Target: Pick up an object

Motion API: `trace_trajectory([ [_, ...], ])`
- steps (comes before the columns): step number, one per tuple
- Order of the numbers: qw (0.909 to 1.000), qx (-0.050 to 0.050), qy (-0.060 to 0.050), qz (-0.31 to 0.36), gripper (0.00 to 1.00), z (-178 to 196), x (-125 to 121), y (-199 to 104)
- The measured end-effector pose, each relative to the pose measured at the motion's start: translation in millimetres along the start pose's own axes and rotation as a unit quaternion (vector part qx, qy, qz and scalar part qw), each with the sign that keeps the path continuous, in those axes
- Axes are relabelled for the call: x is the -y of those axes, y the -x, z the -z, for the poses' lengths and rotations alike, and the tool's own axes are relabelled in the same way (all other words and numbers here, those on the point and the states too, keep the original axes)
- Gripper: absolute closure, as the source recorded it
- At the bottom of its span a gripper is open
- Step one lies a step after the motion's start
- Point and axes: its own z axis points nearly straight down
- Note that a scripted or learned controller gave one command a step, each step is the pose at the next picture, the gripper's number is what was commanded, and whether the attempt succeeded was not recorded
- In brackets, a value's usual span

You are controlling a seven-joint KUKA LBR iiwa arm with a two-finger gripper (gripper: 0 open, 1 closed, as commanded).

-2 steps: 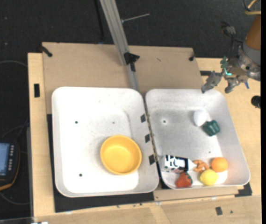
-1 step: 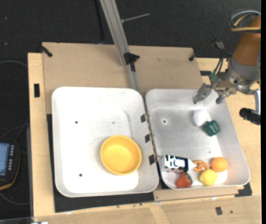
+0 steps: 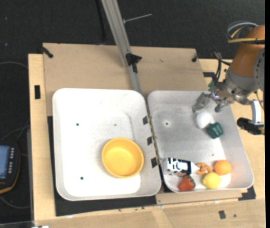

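Two white bins are shown side by side. The left bin [image 3: 78, 113] holds a yellow bowl [image 3: 122, 157] toward its 5 o'clock corner. The right bin [image 3: 172, 108] holds a cluster along its 6 o'clock rim: a black-and-white item [image 3: 178, 166], a red piece [image 3: 187, 184], a yellow fruit [image 3: 211, 180] and an orange fruit [image 3: 223, 167].

The arm [image 3: 244, 68] enters from 3 o'clock. The gripper [image 3: 209, 103] is seen with fingers spread, a white object [image 3: 203, 119] lying just below the tips, not clasped. A dark green object [image 3: 214, 130] touches it at its 4 o'clock side.

The white object is taken as the likely target. A straight descent is advised, with the fingers straddling it clear of the green neighbour. It appears rounded, so no long axis or heading can be told; the green piece seems elongated from 10 to 4 o'clock.
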Motion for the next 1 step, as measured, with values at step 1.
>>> trace_trajectory([
  [1,1.0000,0.000,0.000,0.000,0.00,-42.2,0.8,1.2],
])
